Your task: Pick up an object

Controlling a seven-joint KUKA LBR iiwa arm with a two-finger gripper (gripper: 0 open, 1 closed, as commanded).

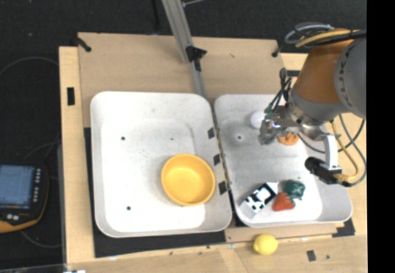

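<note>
While hanging low over the far part of the right bin (244, 111), claw (268, 131) sits w/ a small white ball (257, 120) just beside it on the side away from the arm, and an orange object (287, 138) just beside it on the arm side. Can't tell whether claw is open or shut, nor whether anything's gripped. Nearest candidates flank it; ball round, so no long axis to align. Black-and-white block (260, 197), red piece (283, 202), green piece (294, 188) lie well nearer the cam; yellow bowl (187, 179) far off in left bin (111, 142); lemon (265, 244) on counter (136, 62).
</note>
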